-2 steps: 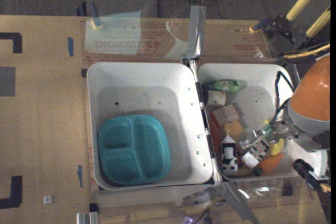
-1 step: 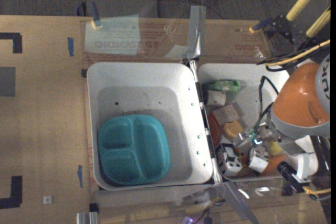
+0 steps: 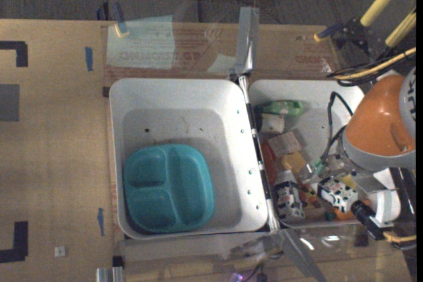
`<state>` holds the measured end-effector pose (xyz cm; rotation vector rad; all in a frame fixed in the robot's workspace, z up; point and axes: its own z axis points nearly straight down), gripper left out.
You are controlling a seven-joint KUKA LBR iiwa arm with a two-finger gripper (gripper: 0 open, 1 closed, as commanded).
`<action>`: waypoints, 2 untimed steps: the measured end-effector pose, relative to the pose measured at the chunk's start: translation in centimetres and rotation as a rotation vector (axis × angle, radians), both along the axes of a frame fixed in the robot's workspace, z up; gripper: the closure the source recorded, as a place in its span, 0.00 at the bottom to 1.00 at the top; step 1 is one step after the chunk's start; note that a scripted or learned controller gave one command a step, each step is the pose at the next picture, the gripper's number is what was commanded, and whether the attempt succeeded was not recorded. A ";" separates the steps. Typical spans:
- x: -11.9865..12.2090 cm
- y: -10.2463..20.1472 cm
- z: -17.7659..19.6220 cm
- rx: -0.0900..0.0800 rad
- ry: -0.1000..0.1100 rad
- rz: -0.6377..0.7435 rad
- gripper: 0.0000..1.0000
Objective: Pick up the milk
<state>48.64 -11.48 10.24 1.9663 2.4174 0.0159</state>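
Two white bins side by side on the wooden counter (image 3: pixel 53 162). The left bin (image 3: pixel 182 92) carries a teal divided plate (image 3: pixel 168 188) lying flat toward its 7 o'clock corner. The right bin (image 3: pixel 310 90) is cluttered: a green bottle (image 3: pixel 283 107) lies on its side at the 12 o'clock end, a tan block (image 3: pixel 284 142) just below it, a yellowish block (image 3: pixel 294 162) toward centre. The arm (image 3: pixel 380 122), orange band showing, comes in from 3 o'clock and hangs over the right bin's 4 o'clock area. The end effector (image 3: pixel 325 176) sits low among the clutter; whether it stands wide, narrow or around something cannot be told, as the wrist hides it. The milk (image 3: pixel 288 198), a small white carton with dark print, rests at the bin's 7 o'clock corner against the wall shared with the left bin. A white piece with dark spots (image 3: pixel 338 193) lies just beside the end effector at its 5 o'clock.
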 end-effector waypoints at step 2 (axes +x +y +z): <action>-0.1 -7.1 -1.1 0.010 0.010 -0.047 0.00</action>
